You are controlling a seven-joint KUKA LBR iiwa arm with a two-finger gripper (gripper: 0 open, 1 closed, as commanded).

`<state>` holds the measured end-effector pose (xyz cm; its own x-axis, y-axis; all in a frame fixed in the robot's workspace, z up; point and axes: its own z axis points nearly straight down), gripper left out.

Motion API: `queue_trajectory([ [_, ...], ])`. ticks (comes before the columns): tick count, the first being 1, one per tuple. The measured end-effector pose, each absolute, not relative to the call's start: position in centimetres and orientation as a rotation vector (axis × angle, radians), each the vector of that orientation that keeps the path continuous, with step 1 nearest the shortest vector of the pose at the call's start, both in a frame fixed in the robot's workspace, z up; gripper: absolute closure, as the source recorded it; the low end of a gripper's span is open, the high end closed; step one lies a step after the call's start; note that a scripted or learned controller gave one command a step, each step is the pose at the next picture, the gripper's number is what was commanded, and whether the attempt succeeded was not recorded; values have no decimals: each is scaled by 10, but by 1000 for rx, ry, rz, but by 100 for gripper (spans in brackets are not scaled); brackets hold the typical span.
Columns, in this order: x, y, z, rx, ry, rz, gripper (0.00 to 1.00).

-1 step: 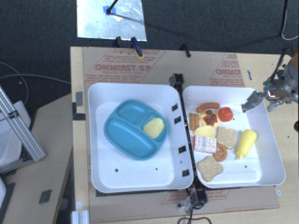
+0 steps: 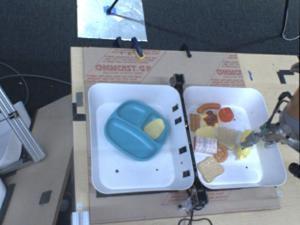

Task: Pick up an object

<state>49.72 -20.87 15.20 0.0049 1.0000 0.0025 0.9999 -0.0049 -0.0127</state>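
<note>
Reaching in from the right over the right bin point(image 2: 269, 139), gripper point(image 2: 250, 139) hovering at a yellow toy point(image 2: 243, 146), fingers too blurred to tell apart or together. Lying left of it: bread point(image 2: 227, 137), tomato point(image 2: 226, 114), sausage point(image 2: 208, 108), toast point(image 2: 210, 168). Sitting in the left bin point(image 2: 101, 102): blue plate point(image 2: 126, 135) carrying a yellow piece point(image 2: 155, 128).

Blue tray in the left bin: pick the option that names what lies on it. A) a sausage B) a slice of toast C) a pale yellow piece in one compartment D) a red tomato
C: the blue tray in the left bin carries a single pale yellow piece in its right-hand compartment, while the tomato, toast and sausage lie in the right bin.
</note>
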Motion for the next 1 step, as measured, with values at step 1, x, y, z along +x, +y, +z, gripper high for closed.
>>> queue_trajectory([
  [1, 526, -206, 156, -2218, -2230, -3, 0],
])
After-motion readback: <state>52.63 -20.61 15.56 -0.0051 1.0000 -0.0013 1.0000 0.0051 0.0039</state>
